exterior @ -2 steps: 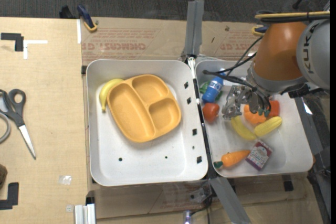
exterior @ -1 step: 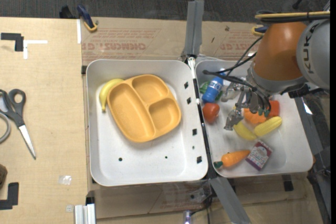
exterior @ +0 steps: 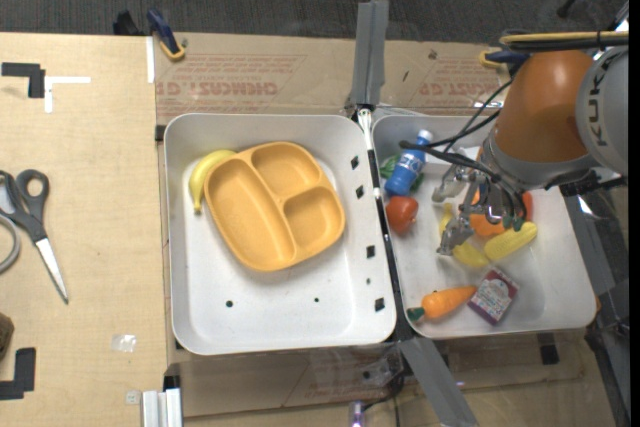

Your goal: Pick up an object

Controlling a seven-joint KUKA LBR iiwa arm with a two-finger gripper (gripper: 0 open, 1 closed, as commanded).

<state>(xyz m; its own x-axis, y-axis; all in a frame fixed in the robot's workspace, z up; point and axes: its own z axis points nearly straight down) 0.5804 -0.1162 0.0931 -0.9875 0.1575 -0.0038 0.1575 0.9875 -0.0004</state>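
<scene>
My gripper (exterior: pixel 452 215) hangs low in the right bin (exterior: pixel 560 315), its metal fingers pointing down just left of a yellow toy corn (exterior: pixel 500 246) and an orange piece (exterior: pixel 490 223). A red tomato (exterior: pixel 401 212) lies to its left, and a blue bottle (exterior: pixel 407 167) lies at the bin's back left. An orange carrot (exterior: pixel 446 301) and a small purple packet (exterior: pixel 493 297) rest near the front. Nothing shows between the fingers.
The left bin (exterior: pixel 200 315) holds a yellow divided plate (exterior: pixel 273 205) with a banana (exterior: pixel 205 173) at its left edge. Scissors (exterior: pixel 36 225) lie on the wooden bench at far left. A grey divider bar (exterior: pixel 370 55) stands between the bins at the back.
</scene>
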